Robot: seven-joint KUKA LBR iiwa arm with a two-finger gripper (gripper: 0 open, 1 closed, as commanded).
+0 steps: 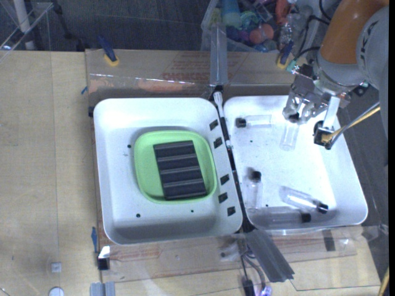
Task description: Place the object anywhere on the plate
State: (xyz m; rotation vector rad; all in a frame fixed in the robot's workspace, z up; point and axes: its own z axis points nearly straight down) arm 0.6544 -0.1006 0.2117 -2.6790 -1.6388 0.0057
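Note:
A green plate lies in the left bin with a black ridged block resting on it. In the right bin lie several clear vials with black caps. One vial is at the far left corner and another vial lies just below my gripper. My gripper hangs over the far side of the right bin, fingers apart with nothing between them.
More vials lie near the front of the right bin: one by the divider, one to its right and one along the front wall. A box of coloured toys stands behind the bins.

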